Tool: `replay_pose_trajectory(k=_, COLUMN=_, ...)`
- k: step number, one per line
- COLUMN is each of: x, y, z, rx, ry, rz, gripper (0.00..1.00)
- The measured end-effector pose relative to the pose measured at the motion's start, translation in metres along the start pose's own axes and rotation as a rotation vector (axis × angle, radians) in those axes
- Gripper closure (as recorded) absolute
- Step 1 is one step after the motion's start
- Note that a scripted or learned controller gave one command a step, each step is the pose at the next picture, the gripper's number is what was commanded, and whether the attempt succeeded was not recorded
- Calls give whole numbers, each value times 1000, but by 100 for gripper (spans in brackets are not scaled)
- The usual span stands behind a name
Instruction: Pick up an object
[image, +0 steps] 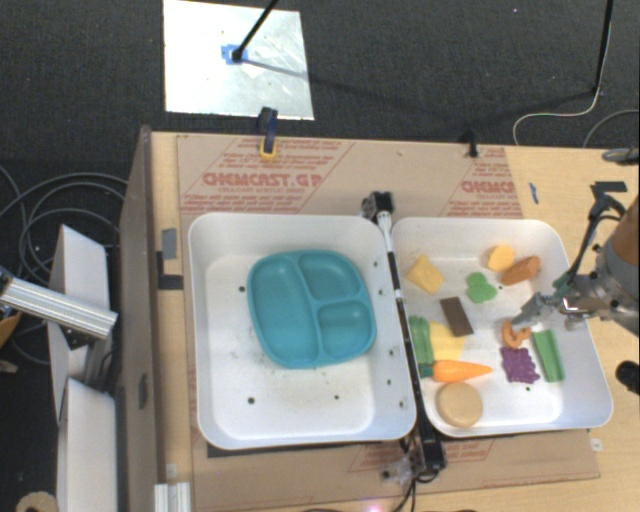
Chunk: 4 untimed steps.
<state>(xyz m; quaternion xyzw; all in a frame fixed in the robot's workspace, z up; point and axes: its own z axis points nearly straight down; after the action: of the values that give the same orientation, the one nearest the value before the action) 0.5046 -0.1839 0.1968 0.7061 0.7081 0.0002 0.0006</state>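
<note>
The gripper (527, 322) comes in from the right edge of the camera view and sits low over the right bin (578, 400), at its right-hand side. Its fingers are small and partly blurred against the white floor, so how far apart they stand cannot be told. The tip lies against or just above a small orange ring-shaped piece (515, 335), but nothing can be seen clamped between the fingers. The arm (612, 290) behind it is cut off by the frame edge.

Two white bins sit side by side on the bench. The left bin (225, 400) holds one teal divided plate (311, 307) with three compartments.

The right bin holds roughly eleven small toy foods. There are two yellow blocks, one (425, 274) near the divider at the top and one (447, 346) lower down, partly covered by its neighbours. One brown bar (457, 316) lies between them. A green strip (421, 340) lies along the divider, and a second green stick (547, 355) lies just right of the purple grapes (519, 365). One carrot (462, 371) lies above a round tan biscuit (460, 404). Near the top right are a small orange-yellow piece (500, 257), a brown sausage-like piece (520, 269) touching it, and a small green lump (481, 289), perhaps a pepper.
</note>
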Motion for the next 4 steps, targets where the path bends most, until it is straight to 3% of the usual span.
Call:
replay_pose_trajectory(k=1, x=-8, y=15, z=118, rx=0, ry=0, rz=1, gripper=0)
replay_pose_trajectory(k=2, x=-9, y=16, z=102, rx=-3, ry=-1, rz=1, gripper=100)
replay_pose_trajectory(k=3, x=-9, y=16, z=102, rx=-3, ry=-1, rz=1, gripper=0)
replay_pose_trajectory(k=4, x=78, y=76, z=87, rx=-6, ry=3, rz=-12, gripper=0)
